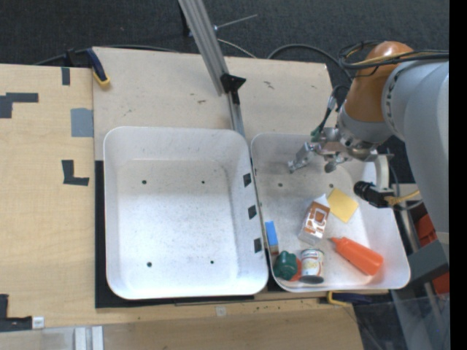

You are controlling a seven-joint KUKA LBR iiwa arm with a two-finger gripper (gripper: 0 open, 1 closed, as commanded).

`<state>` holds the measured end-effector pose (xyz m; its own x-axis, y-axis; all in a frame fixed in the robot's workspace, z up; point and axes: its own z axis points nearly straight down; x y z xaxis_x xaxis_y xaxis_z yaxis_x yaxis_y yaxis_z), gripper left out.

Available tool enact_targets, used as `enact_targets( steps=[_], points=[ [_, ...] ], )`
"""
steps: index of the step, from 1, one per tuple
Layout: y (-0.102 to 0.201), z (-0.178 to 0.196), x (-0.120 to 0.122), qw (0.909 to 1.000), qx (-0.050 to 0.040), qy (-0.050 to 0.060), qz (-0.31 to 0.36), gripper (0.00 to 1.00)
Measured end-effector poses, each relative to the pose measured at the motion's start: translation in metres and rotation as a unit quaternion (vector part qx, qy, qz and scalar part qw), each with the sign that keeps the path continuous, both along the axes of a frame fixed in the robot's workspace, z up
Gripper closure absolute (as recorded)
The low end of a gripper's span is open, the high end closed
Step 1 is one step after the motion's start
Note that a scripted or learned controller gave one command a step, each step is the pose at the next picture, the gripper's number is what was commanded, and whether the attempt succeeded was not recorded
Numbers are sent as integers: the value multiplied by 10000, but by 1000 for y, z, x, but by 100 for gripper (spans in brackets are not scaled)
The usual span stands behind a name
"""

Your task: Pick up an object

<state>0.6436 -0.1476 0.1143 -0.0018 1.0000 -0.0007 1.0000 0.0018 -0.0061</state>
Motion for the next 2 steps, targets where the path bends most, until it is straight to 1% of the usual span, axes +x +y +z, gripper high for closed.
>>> enact_targets(
  steps=[1,2],
  points=[
    [1,-27,-1,10000,-3,-14,1,0],
    [2,-16,0,10000,-4,-20,8,100]
  ],
)
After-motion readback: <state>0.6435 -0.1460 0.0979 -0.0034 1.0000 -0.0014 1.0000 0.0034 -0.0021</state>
